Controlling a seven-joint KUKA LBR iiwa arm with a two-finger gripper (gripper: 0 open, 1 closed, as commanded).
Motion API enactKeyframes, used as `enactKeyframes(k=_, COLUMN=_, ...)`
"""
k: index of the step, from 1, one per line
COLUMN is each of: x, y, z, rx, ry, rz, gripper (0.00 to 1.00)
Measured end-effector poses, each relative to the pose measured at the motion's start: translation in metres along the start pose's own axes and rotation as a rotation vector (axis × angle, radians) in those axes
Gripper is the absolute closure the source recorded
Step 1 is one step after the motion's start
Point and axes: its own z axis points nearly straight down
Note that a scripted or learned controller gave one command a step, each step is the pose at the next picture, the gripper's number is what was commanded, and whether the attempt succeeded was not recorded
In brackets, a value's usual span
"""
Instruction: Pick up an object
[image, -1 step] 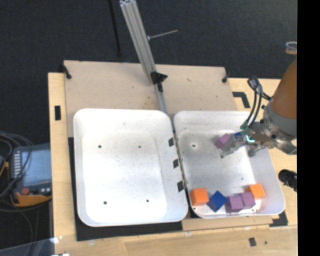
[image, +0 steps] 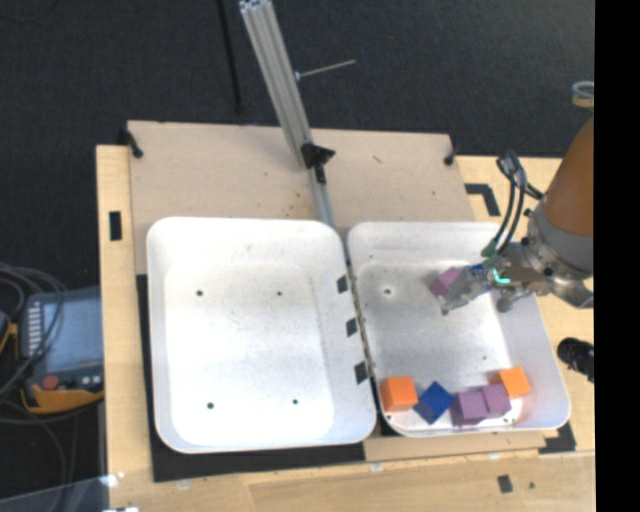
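The right bin (image: 520, 330) holds several small blocks. A purple block (image: 446, 282) sits in the upper middle of that bin, right at the tip of my gripper (image: 462, 293), which reaches in from the right. The block touches or nearly touches the gripper's end; whether it is gripped is unclear. Along the bin's front edge lie an orange block (image: 399, 392), a blue block (image: 435, 401), two purple blocks (image: 480, 404) side by side and another orange block (image: 515, 381).
The left bin (image: 250, 330) stands beside the right one, with a row of black clips (image: 352, 325) on the divide. A slanted metal rail (image: 290, 110) runs down to the bins' back edge. Cables hang from the arm's wrist (image: 515, 200).
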Motion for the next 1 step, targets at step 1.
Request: enactKeyframes(k=1, x=-0.0004, y=-0.0013, z=0.0632, rx=0.007, ry=-0.001, rz=0.001, gripper=0.0)
